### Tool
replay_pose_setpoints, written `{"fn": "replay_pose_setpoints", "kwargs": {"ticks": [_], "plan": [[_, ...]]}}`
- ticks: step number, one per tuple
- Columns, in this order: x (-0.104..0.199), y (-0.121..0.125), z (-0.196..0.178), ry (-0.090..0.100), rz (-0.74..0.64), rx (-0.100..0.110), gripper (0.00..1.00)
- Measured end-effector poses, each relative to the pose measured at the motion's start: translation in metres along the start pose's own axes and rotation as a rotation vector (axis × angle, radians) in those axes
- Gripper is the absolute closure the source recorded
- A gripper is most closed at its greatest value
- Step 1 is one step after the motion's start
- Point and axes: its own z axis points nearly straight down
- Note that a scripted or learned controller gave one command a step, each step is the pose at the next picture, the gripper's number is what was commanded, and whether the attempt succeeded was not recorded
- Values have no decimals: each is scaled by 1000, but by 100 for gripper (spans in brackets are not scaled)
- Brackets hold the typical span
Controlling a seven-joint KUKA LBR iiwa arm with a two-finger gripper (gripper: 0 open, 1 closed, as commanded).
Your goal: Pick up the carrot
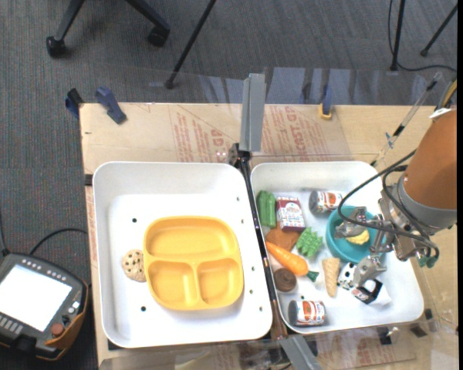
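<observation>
The orange carrot (288,260), with a green tip pointing right, lies at a slant in the left half of the right bin (405,303). My gripper (373,267) hangs over the right half of that bin, roughly a hand's width to the right of the carrot. It sits just above a black-and-white toy (364,287). Nothing of the carrot is in its grasp. The grey arm with its orange band (440,164) reaches in from the right.
Around the carrot lie a brown piece (282,238), a green leafy toy (310,242), a dark round cookie (285,280) and a cone (331,275). A teal bowl (341,241) holds a banana. Cans (307,312) and a green pickle (266,208) are nearby. The left bin holds a yellow tray (193,262).
</observation>
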Motion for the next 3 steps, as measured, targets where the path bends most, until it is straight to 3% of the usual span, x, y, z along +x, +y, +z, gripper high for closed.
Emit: {"fn": "replay_pose_setpoints", "kwargs": {"ticks": [1,2,3], "plan": [[0,54,96,-23,158,3,0],[-33,52,123,-2,200,1,0],[-20,52,123,1,394,1,0]]}}
